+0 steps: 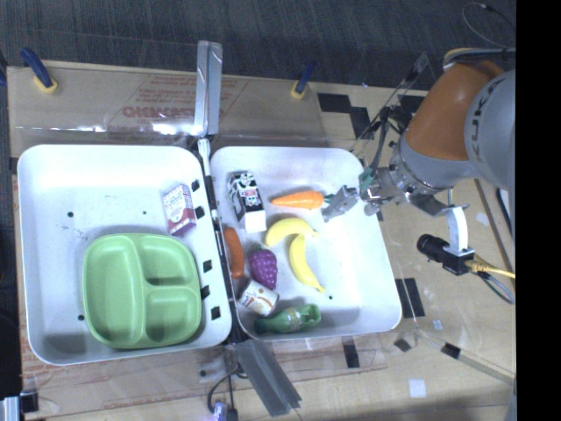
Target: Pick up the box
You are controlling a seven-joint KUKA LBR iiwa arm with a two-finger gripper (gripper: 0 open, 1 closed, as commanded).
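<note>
The small red-and-white cardboard box (179, 209) lies in the left white bin (53, 174) beside a green divided plate (142, 289). The jaws (340, 202) hover over the right bin; whether clenched cannot be told.

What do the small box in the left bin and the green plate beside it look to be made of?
Box: likely printed cardboard, matte, judging by flat panels with red-and-white print. Green plate: looks like moulded plastic, one even colour, soft sheen, rounded divided compartments. Both lie in the left bin.
</note>
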